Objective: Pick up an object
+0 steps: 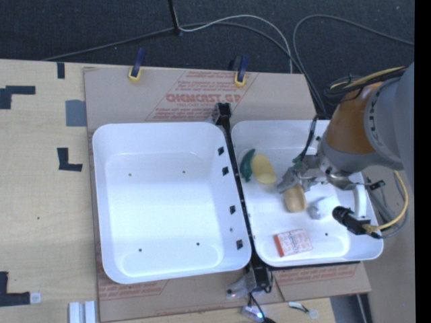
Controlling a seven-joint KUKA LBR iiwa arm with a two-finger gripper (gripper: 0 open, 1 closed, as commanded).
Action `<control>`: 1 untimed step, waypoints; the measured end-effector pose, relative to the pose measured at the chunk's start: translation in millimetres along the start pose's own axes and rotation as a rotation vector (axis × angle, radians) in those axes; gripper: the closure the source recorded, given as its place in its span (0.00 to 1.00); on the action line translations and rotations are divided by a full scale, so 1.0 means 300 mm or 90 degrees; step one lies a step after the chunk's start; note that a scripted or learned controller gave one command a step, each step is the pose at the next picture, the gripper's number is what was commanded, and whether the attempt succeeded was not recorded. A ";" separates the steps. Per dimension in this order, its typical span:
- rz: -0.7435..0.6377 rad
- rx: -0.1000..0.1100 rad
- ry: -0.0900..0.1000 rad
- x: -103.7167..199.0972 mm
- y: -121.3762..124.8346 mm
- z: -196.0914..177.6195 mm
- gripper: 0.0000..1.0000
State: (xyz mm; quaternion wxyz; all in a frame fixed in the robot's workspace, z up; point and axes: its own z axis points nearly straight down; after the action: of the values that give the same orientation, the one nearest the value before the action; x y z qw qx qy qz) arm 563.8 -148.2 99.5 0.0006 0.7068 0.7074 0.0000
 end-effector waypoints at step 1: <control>-0.003 -0.003 0.001 0.222 -0.096 -0.311 1.00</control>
State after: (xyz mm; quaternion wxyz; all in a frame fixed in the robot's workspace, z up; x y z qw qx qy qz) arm 535.0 -81.7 192.8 0.0019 0.7051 0.7091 0.0025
